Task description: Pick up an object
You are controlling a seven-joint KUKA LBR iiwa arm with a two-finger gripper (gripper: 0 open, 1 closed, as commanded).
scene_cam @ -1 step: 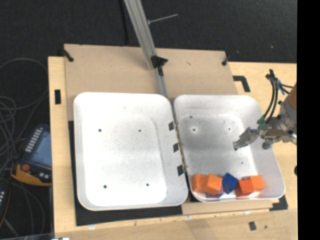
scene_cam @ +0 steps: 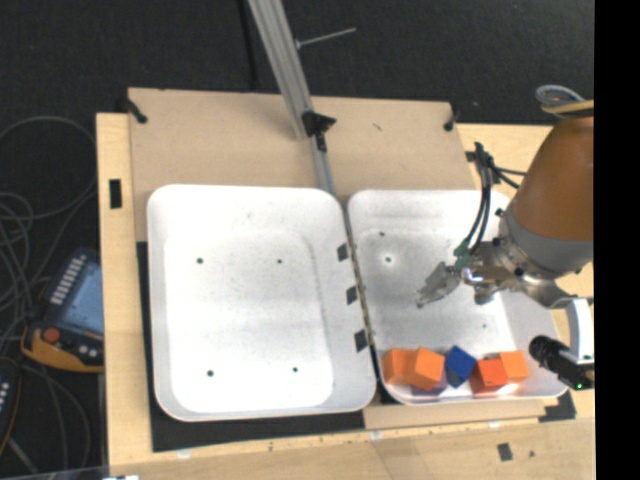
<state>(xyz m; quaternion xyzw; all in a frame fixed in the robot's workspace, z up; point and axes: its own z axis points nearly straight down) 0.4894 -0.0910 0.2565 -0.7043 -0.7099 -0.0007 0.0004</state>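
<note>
Item: desk point(scene_cam: 240, 133), tan board, centre of frame, on dark floor.

Item: left bin point(scene_cam: 245, 298), shallow, white, centre-left of frame; speckled floor with a few dark dots.

Item: right bin point(scene_cam: 400, 228), shallow, white, centre-right of frame, touching the left bin along a shared edge with small dark clips.

Contents of right bin, along its lower rim, lower right of frame:
- orange block point(scene_cam: 414, 367), leftmost, tilted.
- blue block point(scene_cam: 459, 365), just beside the orange block on its right, touching or nearly so.
- second orange block point(scene_cam: 499, 370), right of the blue block, close against it.
- purple sliver under the first orange block, too small to identify.

Item: arm point(scene_cam: 560, 193), grey with broad orange band, entering from right edge of frame, wrist over the right bin; dark cables running down its left side.

Item: jaws point(scene_cam: 440, 286), at the arm's tip, pointing toward lower left, over bare floor of the right bin, above and apart from the row of blocks. Nothing seen between them. Width of opening: cannot tell, tip blurred and small.

Item: metal rail point(scene_cam: 290, 68), slanting from top centre of frame down to the gap between the bins.

Item: handheld pendant point(scene_cam: 70, 313), orange and grey with lit screen, left edge of frame, among loose cables on the floor.
</note>
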